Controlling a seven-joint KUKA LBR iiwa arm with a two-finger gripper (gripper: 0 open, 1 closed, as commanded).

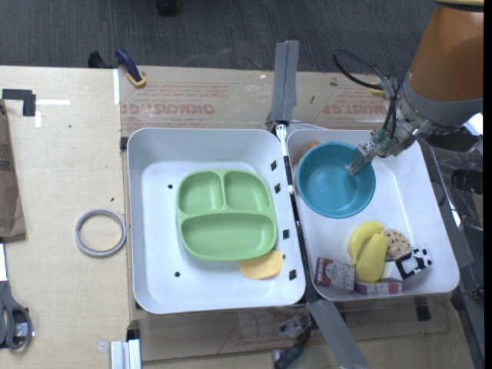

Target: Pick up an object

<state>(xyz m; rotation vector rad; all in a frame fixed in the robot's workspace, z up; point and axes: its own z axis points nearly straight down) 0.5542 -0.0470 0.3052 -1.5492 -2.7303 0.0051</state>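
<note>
The gripper [358, 164] is reaching into the blue bowl [334, 181], finger state impossible to tell, and should be straddling the rim squarely before lifting.

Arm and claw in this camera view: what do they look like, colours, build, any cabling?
The arm is bulky and rounded, its broad orange band topped by a thin yellow ring, with a grey section beneath. Dark cables loop beside the wrist. The claw is small, slim and grey-metallic, tapering to a narrow tip, with pale fittings at its base. No readable markings.
</note>
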